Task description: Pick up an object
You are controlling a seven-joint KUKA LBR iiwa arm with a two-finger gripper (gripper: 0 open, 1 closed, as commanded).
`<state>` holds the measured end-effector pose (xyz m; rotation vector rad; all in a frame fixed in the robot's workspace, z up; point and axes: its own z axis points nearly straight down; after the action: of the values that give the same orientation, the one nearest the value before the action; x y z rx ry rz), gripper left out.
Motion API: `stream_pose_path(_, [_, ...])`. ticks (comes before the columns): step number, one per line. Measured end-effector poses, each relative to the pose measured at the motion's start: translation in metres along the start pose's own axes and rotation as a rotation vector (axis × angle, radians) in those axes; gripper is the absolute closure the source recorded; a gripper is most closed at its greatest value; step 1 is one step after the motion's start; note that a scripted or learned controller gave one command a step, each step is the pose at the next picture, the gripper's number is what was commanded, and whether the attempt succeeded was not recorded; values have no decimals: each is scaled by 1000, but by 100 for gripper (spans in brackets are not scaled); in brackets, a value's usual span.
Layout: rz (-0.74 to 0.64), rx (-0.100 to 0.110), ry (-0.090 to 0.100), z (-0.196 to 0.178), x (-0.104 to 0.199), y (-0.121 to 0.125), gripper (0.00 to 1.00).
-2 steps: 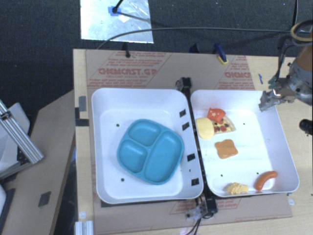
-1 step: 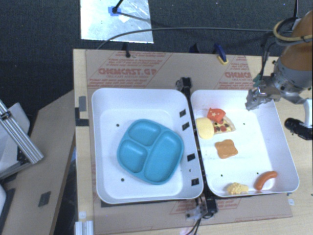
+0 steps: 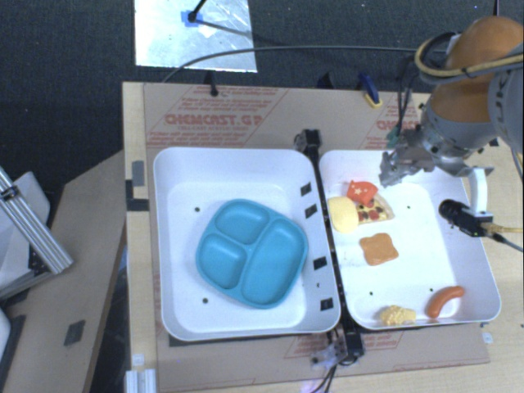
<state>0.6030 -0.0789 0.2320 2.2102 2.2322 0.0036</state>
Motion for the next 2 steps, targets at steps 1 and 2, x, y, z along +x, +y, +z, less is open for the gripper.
stream_pose_path(1, [-1,0,1,-8,59,1,100])
stream_pose_path(2, [-1,-1,1,-12,113,9,100])
